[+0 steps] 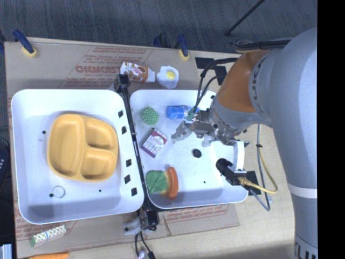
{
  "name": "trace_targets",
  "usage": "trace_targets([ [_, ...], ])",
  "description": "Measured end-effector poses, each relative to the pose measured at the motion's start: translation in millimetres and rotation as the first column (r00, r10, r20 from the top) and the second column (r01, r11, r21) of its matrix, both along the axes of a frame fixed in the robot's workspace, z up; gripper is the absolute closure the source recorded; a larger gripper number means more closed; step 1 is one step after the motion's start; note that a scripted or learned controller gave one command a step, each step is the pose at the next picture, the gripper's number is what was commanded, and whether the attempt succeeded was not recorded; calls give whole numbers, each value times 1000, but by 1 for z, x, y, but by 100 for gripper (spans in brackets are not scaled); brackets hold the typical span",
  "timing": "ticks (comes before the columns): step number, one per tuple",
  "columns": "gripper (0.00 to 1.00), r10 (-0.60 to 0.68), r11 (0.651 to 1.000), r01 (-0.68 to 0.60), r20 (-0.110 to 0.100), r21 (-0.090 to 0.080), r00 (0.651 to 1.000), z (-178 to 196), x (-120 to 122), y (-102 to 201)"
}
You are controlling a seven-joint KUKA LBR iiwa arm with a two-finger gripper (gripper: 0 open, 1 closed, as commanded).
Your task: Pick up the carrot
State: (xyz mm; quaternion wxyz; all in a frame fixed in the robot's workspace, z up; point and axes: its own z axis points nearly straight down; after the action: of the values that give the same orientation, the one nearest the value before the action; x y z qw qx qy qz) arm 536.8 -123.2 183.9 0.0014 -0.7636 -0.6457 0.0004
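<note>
The tool hangs over the right bin, in its upper middle, its metal fingers spread fairly wide with nothing between them. It sits beside a blue wrapped item, well apart from the carrot, so by my judgement the pick has not yet begun and the arm must travel toward the bin's near-left corner.

The carrot lies there on its side, a short orange stub with a smooth, glossy, plastic look, pressed against a crinkled green leafy piece, likely its top or a toy lettuce; I cannot tell which. That closeness may crowd a finger on the left side.

A knobbly green ball and a flat maroon packet lie nearer the dividing wall. The left bin holds a moulded yellow tray with rounded compartments. Both bins rest on a cardboard-covered worktop.
</note>
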Motion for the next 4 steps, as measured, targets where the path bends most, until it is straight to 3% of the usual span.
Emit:
trace_targets([
  [1, 0, -211, 977, 211, -4, 0, 977, -75, -49, 30],
  [2, 0, -103, 995, 103, -1, 0, 995, -29, 6, 14],
  [3, 0, -432, 902, 432, -5, 0, 902, -60, -31, 8],
  [4, 0, -404, 915, 404, -1, 0, 915, -92, 3, 29],
])
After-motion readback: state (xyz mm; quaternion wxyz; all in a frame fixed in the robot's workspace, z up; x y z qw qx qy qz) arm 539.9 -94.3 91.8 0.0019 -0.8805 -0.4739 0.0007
